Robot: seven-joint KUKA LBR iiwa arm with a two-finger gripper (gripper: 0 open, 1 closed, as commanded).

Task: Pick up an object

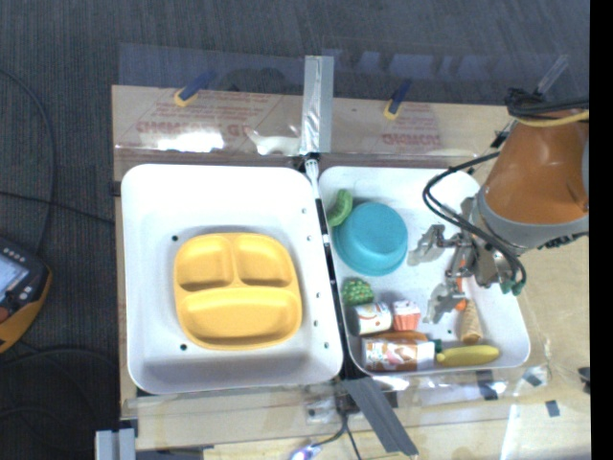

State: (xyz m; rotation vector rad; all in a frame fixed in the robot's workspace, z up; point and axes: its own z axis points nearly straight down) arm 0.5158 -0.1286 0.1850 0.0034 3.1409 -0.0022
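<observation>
Hovering over cluttered right bin, nothing held, jaws open.

Candidate objects crowded at 6 o'clock of right bin: carrot just under gripper, banana at 5 o'clock of it along the front wall, bottle and cupcake toward 7 o'clock, broccoli at 9. Blue bowl at 10 o'clock of gripper, green item beyond it by the divider. Fingers spread, one toward 11, one toward 6, no object between them. Likely failures: descent between carrot and cupcake closing on air; finger tip landing on top of carrot and pushing it into banana; round carrot or banana rolling out of pinch; neighbours touching so two things dragged together; front wall blocking a finger near banana. Yellow tray alone in left bin, well apart, low risk. Cable loop near wrist may snag on a deep reach.
</observation>
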